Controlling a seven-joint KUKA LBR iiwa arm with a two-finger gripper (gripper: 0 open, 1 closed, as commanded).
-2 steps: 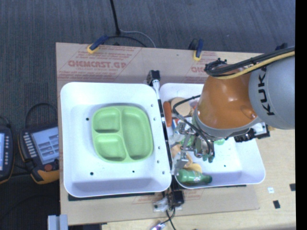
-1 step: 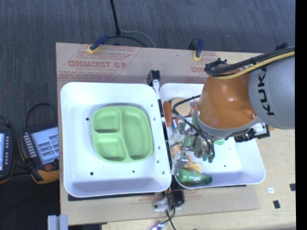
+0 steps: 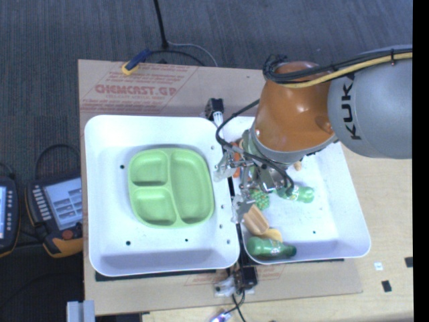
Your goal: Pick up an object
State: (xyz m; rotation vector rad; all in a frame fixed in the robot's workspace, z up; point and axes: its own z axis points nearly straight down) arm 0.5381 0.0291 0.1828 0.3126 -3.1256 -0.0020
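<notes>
My gripper (image 3: 249,190) hangs under the orange wrist band, low over the left part of the right bin (image 3: 342,213). Just below it lies a cluster of toy food. A small green patterned piece (image 3: 262,199) sits right by the gripper's tip. A green bottle-shaped toy (image 3: 297,194) lies to its right. A tan wedge (image 3: 254,219) and a yellow piece (image 3: 273,234) lie nearer the front. A dark green vegetable (image 3: 271,249) rests against the front wall. The arm hides the bin's back half.
The left bin (image 3: 100,180) holds a light green divided plate (image 3: 170,186). A ridge where the two bins meet (image 3: 231,206) runs just left of the gripper. Cables and a black connector (image 3: 214,109) lie behind the bins.
</notes>
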